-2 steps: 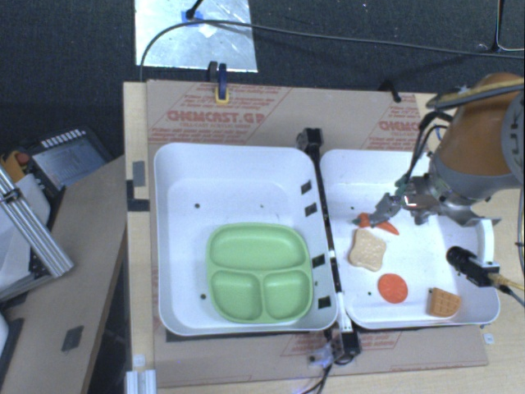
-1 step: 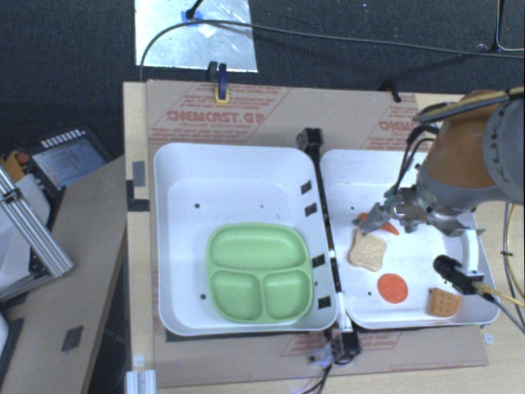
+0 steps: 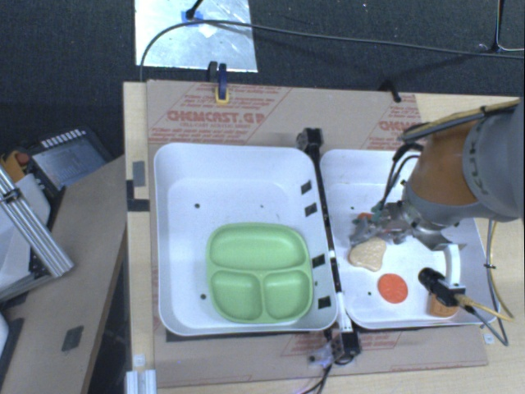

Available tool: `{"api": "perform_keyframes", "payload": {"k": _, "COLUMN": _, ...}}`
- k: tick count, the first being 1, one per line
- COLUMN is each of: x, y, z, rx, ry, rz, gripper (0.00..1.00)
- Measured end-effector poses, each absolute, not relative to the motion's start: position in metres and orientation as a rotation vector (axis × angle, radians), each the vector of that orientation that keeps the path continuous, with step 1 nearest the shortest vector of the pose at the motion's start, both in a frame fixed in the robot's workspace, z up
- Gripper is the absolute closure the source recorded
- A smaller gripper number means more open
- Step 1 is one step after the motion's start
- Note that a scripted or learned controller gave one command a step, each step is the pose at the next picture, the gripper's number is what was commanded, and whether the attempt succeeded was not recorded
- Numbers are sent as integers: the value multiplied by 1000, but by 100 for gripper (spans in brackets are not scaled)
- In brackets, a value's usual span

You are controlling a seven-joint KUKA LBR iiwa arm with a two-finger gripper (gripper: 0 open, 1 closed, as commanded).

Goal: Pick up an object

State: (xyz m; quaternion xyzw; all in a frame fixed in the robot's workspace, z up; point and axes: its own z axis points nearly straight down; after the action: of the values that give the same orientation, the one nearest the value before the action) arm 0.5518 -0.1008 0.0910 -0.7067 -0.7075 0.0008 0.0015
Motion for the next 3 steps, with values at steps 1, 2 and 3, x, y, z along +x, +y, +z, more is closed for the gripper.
{"api": "perform_keyframes", "payload": {"k": 1, "x": 554, "y": -101, "z": 105, "rx": -2222, "ry": -2225, "rz": -4, "gripper": 100}}
{"api": "perform_keyframes", "payload": {"k": 2, "x": 562, "y": -109, "z": 163, "rx": -2222, "ry": -2229, "rz": -6, "gripper": 100}}
{"api": "perform_keyframes", "payload": {"k": 3, "x": 569, "y": -108, "z": 226, "rx": -2221, "ry": -2230, "rz": -7, "gripper": 100}}
